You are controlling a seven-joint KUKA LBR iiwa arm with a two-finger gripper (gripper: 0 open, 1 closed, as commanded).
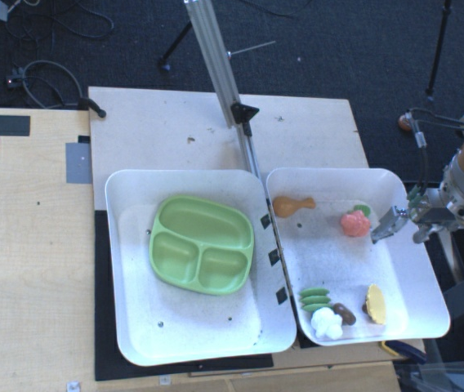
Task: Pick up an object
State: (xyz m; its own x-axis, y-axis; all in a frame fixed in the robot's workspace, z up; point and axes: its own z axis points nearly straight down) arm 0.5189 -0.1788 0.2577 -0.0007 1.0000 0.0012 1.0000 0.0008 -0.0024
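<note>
The right bin (395, 243) holds the small things that could be picked up. A pink strawberry (355, 222) with a green top lies toward its far right part, apart from the others. A brown drumstick (292, 206) lies near the bin's far left corner, close to the wall shared with the other bin. Along the near side sits a cluster: green pea pods (314, 298), a white lump (327, 323) just beside and nearer than them, and a small dark brown piece (345, 312) touching the lump on its right. A yellow piece (375, 304) lies a little to the right of that cluster, close to the bin's right wall.

The tool (395, 220) hangs over the right edge of this bin, just to the right of the strawberry and near it, with nothing visibly between its parts; whether it is apart or together cannot be told from this slant. The grey arm (459, 188) reaches in from the right.

The left bin (126, 300) holds a green divided plate (203, 243), lying flat near its middle, with three compartments. Both bins rest side by side on the pale desk (167, 129). A metal rail (218, 64) runs slantwise from the far side down to where the bins meet. Dark floor with cables (44, 80) lies beyond the desk.
</note>
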